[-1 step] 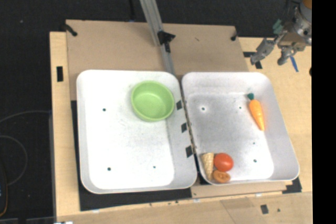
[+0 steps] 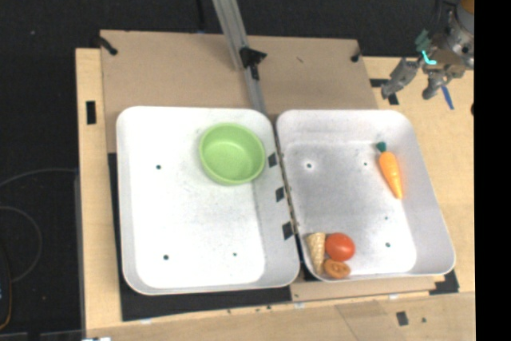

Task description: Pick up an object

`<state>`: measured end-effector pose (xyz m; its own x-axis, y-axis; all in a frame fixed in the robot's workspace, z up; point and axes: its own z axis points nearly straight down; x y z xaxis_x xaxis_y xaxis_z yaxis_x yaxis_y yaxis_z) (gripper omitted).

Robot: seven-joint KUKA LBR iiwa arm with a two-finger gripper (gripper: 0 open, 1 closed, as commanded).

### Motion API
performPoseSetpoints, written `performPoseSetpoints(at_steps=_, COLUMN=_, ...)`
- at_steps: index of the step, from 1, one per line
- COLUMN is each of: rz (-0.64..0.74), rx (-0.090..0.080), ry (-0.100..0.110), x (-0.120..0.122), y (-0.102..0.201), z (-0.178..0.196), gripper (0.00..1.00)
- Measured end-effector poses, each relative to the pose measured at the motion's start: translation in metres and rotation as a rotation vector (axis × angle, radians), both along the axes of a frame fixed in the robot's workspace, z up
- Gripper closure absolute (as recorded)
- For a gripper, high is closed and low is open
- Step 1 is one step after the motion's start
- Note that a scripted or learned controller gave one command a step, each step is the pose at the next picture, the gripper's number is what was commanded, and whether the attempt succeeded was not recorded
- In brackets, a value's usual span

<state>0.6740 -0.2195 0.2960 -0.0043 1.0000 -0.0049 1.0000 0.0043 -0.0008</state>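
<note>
Carrot [image 2: 390,172] lying in the right bin [image 2: 351,132], near its right wall, green tip toward the far edge, orange body slanting toward the near side. Tomato [image 2: 340,246] at the near edge of the same bin, touching a pale cone [image 2: 316,248] on its left and a small orange piece [image 2: 337,269] just in front. Green bowl [image 2: 231,154] sitting upright in the left bin [image 2: 160,251], toward its far right corner. Claw [image 2: 421,81] hovering above the tabletop [image 2: 447,140] beyond the right bin's far right corner, fingers spread apart, nothing between them, well apart from the carrot.
</note>
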Motion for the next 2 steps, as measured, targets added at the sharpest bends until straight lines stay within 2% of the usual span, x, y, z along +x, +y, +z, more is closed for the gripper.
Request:
performPoseSetpoints(at_steps=1, rz=-0.003, rx=0.001, ry=0.002, x=0.007, y=-0.007, z=-0.048, gripper=0.0)
performPoseSetpoints(at_steps=2, rz=-0.004, rx=0.002, ry=0.003, x=0.0, y=-0.006, z=-0.108, gripper=0.0)
